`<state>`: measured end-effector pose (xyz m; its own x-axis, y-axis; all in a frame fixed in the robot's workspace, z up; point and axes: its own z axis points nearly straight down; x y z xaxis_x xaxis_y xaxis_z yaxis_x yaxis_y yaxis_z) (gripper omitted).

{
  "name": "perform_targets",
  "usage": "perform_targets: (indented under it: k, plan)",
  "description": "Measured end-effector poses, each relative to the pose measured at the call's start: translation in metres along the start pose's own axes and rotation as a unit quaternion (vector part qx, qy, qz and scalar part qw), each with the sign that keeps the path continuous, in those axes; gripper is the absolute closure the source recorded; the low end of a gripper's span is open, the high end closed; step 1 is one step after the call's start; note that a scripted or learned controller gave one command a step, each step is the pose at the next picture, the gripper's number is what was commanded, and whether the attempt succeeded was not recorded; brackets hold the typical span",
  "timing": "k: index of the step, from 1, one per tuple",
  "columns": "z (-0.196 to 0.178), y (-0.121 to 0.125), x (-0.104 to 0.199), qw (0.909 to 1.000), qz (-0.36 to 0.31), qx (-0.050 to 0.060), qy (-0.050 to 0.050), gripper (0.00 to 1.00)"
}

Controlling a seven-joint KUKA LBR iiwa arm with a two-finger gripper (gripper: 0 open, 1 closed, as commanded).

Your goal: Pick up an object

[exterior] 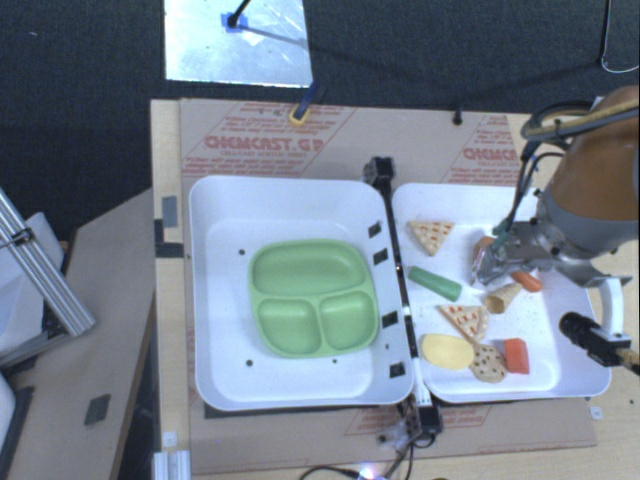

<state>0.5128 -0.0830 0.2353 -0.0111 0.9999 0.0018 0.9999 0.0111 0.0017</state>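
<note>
A view from above and at a slant shows a table [170,268] carrying two shallow white bins side by side. The left bin [215,208] holds a pale green divided plate [312,296] with three compartments, lying flat near the bin's middle.

The right bin [560,368] holds toy food. Taking the green cylinder [434,283] near that bin's left wall as the landmark: a waffle-patterned triangle [431,235] lies above it, toward the far edge. A second patterned triangle [465,320] lies just below and to the right of the cylinder. Below that triangle sits a yellow potato-like piece [447,350], touching a brown speckled cookie [488,364] on its right. A small red-orange block [515,355] lies just right of the cookie. To the right of the cylinder lie a tan cone-like piece [503,296] and, just beyond it, a small orange piece [528,282].

The grey arm with its orange band reaches in from the right side. Its claw [490,265] is down in the right bin, to the right of the green cylinder and just above the tan cone. The metal claw parts are bunched together and partly in shadow; how far apart they stand cannot be told, and nothing is clearly seen between them. A reddish shape shows right beside the claw, too small to identify.
</note>
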Motion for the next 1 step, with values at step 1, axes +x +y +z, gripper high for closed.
perform_targets:
  k: [1]
  plan:
    - [0.0039, 0.0096, 0.0515, 1.0000, 0.001, 0.000, 0.000, 1.00]
